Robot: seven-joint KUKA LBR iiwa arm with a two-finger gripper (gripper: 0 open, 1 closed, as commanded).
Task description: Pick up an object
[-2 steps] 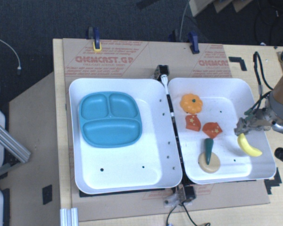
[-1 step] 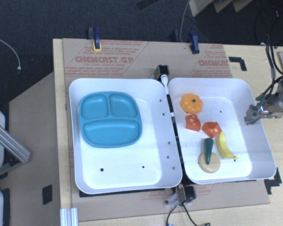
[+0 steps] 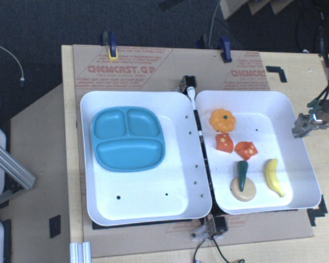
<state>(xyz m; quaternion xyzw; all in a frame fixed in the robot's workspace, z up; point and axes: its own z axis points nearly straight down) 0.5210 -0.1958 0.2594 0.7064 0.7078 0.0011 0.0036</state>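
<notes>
My pincer (image 3: pixel 306 124) hangs at the 3 o'clock edge of the view, just outside the right rim of the right bin (image 3: pixel 285 106), above the worktop (image 3: pixel 153 59). It is small and blurred here, so I cannot tell if it is released or clenched; nothing is seen in it.

The things lie in the right bin: an orange pumpkin (image 3: pixel 222 120) at 12 o'clock, two red pieces (image 3: pixel 235 146) in the middle, a dark green vegetable on a tan disc (image 3: pixel 242 182) at 6 o'clock, and a banana (image 3: pixel 273 176) at 5 o'clock. The bin floor is bare at 2 o'clock, near the pincer.

The left bin (image 3: pixel 142 196) bears a blue divided plate (image 3: pixel 129 139), with bare floor at 5 o'clock.
</notes>
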